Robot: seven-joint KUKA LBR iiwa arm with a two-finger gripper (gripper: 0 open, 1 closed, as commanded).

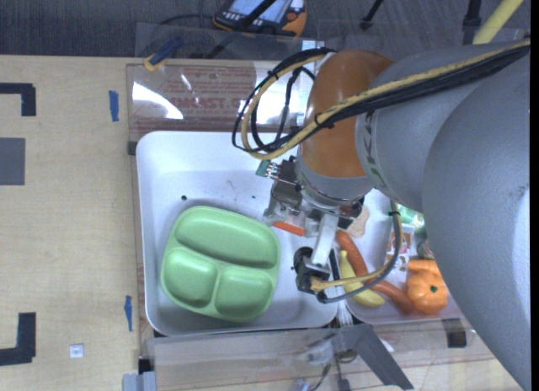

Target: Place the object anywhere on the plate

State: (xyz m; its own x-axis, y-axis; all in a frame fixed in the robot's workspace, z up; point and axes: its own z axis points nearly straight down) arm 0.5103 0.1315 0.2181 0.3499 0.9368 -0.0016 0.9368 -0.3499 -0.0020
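Note:
A light green divided plate [221, 263] lies in the left white bin [168, 170], toward its front. My gripper [286, 208] hangs beneath the orange-banded wrist, just past the plate's upper right rim, near the wall between the two bins. A small orange-red piece [289, 228] shows right under the gripper, beside the plate's rim. The wrist hides whether the gripper holds it.
The right bin holds a red sausage-like piece [352, 256], a yellow banana [368, 298], an orange pumpkin-like toy [425, 286] and a green-and-white item [410, 216]. The arm's big grey body covers most of that bin. Bare white floor lies behind the plate.

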